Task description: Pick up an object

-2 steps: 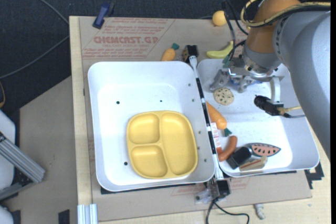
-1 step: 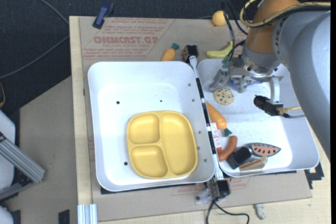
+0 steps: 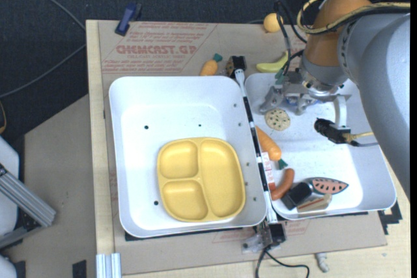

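The pick looks barely begun, as far as this moment shows: nothing hangs from the arm and every object lies in or beside the bins. The gripper (image 3: 287, 103) sits low over the far end of the right bin (image 3: 378, 189), at about one o'clock from the middle of the view, and whether it is released or clenched I cannot tell from this slant; nothing is visibly caught in it. The nearest candidate is a round speckled cookie (image 3: 277, 119), just at the gripper's six o'clock and close beside it, lying flat on the bin floor. Farther toward five o'clock lie an orange carrot (image 3: 268, 142) against the dividing wall, a small red sausage (image 3: 283, 183), a watermelon slice (image 3: 328, 186) and a dark block (image 3: 300, 194), crowded together in the near end. What is left, in my judgement, is the whole of the work: settle on a target, close on it and lift. Room is tight on the nine o'clock side, where the bin's wall and the carrot hem the cookie in, and the arm's own bulk fills the three o'clock side; the open floor lies between the cookie and the near clutter. The left bin (image 3: 130, 114) holds a yellow divided plate (image 3: 200, 178) with bare floor around it. A banana (image 3: 272, 64) rests on the bench just beyond the right bin's far rim.
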`<action>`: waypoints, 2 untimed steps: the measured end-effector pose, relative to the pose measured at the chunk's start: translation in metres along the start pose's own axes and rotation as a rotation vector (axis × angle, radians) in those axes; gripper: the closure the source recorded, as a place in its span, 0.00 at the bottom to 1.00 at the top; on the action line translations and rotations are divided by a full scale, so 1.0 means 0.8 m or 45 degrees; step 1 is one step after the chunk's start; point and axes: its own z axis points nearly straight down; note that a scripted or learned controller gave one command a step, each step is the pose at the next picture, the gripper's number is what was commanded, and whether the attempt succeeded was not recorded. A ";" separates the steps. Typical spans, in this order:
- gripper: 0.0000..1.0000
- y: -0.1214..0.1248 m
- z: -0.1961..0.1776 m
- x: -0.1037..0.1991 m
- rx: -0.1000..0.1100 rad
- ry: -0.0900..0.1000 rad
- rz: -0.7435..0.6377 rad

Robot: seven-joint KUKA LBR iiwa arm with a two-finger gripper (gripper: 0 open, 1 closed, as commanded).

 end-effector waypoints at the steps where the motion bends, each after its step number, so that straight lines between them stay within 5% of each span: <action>1: 1.00 -0.001 -0.013 -0.001 0.002 -0.004 0.000; 2: 0.00 -0.001 -0.013 -0.001 0.003 -0.004 0.000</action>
